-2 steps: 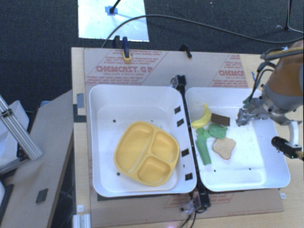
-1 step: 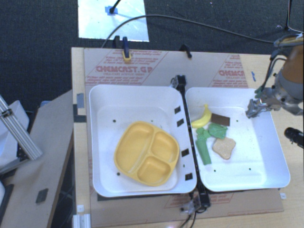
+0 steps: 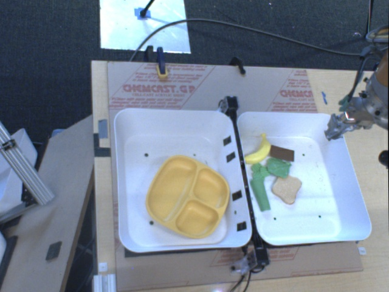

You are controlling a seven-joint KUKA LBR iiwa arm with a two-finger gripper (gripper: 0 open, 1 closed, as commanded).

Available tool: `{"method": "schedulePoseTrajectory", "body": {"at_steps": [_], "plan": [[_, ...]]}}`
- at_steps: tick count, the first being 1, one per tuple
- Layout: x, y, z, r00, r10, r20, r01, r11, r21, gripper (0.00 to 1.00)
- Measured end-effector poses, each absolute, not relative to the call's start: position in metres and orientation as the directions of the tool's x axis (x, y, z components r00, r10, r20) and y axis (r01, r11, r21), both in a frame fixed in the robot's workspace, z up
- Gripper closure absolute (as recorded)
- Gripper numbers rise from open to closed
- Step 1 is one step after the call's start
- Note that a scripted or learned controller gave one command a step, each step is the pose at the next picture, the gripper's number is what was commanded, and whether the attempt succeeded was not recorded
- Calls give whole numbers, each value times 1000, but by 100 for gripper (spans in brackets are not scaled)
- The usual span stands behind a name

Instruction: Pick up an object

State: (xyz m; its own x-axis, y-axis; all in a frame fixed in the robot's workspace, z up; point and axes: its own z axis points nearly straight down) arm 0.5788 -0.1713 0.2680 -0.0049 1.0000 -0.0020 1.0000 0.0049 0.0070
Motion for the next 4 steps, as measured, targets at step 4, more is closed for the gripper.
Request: {"method": "schedulePoseTrajectory", "body": {"at_steps": [4], "plan": [[623,41,237,-10,1000,2,1000,10,0,100]]}}
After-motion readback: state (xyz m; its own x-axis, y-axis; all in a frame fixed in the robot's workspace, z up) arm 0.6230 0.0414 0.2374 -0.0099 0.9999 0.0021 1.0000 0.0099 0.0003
